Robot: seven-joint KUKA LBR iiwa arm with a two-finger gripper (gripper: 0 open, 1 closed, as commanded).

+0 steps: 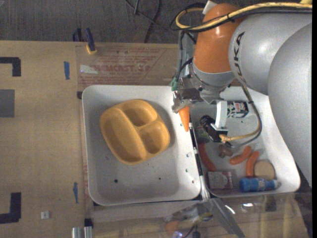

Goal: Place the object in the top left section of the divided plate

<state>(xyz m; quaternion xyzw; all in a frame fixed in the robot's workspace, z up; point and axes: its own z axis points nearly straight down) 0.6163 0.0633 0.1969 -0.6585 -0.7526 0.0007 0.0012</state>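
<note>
A yellow divided plate [115,117] with three sections lies in the left bin [148,187], toward its upper middle. My gripper [179,106] hangs over the wall between the two bins, just right of the plate's upper right rim. It is shut on the wide end of an orange carrot [184,118], whose tip points down toward the bins' dividing wall. The carrot is above the bin, apart from the plate.
The right bin [290,175] holds a milk carton [238,108], two orange sausages [246,158], a red pepper [205,157], a round bread piece [265,170], a blue bottle [258,185] and a small box [221,180]. The arm covers the right bin's upper part.
</note>
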